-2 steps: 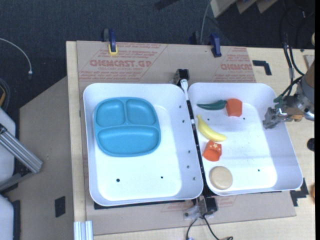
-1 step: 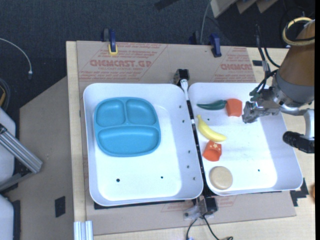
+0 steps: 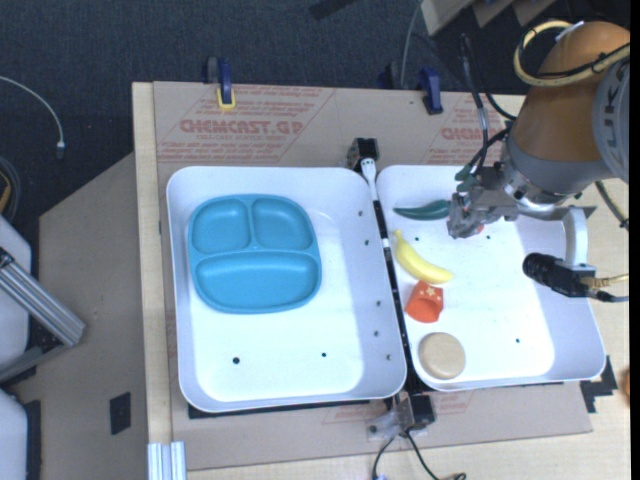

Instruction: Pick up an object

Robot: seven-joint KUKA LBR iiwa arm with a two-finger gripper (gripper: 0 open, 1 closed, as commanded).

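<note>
Above, gripper (image 3: 466, 223) over right bin (image 3: 560, 353) (beside green pepper (image 3: 424, 209)); banana (image 3: 420, 261) nearby

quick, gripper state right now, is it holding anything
Gripper: cannot be told whether it is open or closed; it sits over the right bin beside the green pepper, with nothing visibly held.

The grey KUKA arm with the orange band above its wrist (image 3: 570, 88) enters from the right at the far side of the scene. Its wrist angles downward and to the left. The two-finger metal gripper (image 3: 466, 224) points down, low over the far part of the right side. The wrist housing appears grey and compact.
</note>
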